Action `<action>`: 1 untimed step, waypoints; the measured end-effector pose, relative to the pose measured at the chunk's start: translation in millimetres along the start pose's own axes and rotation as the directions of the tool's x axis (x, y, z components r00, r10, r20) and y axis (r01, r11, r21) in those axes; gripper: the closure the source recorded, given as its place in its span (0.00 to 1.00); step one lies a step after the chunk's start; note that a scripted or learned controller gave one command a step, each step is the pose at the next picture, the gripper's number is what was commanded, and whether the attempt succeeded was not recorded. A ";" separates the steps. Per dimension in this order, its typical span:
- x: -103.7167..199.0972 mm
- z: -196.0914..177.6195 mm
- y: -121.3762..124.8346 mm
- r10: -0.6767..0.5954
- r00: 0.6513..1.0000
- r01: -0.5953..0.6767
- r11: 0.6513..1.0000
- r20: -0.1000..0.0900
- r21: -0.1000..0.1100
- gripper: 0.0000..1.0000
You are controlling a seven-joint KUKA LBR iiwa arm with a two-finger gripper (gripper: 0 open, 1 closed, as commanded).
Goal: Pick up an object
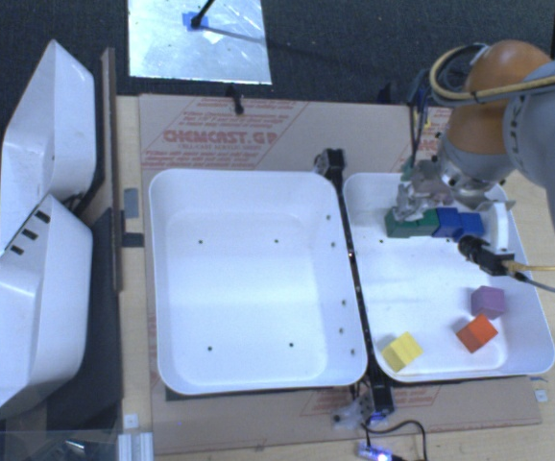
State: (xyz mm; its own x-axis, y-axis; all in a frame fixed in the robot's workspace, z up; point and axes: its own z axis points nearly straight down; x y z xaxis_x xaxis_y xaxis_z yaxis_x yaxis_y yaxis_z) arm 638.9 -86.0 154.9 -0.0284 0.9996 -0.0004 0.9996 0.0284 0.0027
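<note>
Pincer point(414, 203) is hanging low in the far-left corner area of the right bin point(470, 374), directly over the green block point(404, 227) & apparently touching its top. Can't tell whether the pincer is open or closed, nor whether it is gripping anything. The arm point(546, 133) is reaching in from the right, crossing above the bin's far-right corner.

The green block is lying flat on the bin floor, near the far wall & near the divider side where both bins are meeting. The blue block point(458, 224) is sitting just beside it on the right, approx touching, so there is little room on that side. Toward the near side, bare white floor is opening up in front of both blocks.

The other things are sitting well apart from the pincer, along the near edge: the purple block point(488, 301) near the right wall, the orange block point(476, 333) just beside & in front of it, and the yellow block point(402, 351) tilted in the near-left corner, close to the rim. Btwn the yellow block & the orange block a gap of bare floor is showing.

The left bin point(157, 286) is lying alongside, its rim nearly touching the right bin's rim. Both bins are resting on a cardboard sheet point(229, 133) on the worktop point(132, 353).
</note>
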 end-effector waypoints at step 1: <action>58.2 -122.2 36.5 0.023 1.000 -0.023 1.000 -0.001 -0.008 1.00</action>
State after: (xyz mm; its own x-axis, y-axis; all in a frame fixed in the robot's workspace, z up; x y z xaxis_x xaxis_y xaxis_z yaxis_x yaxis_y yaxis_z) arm 673.4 -26.7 277.3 -0.0055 1.0000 0.0006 0.9999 0.0054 0.0111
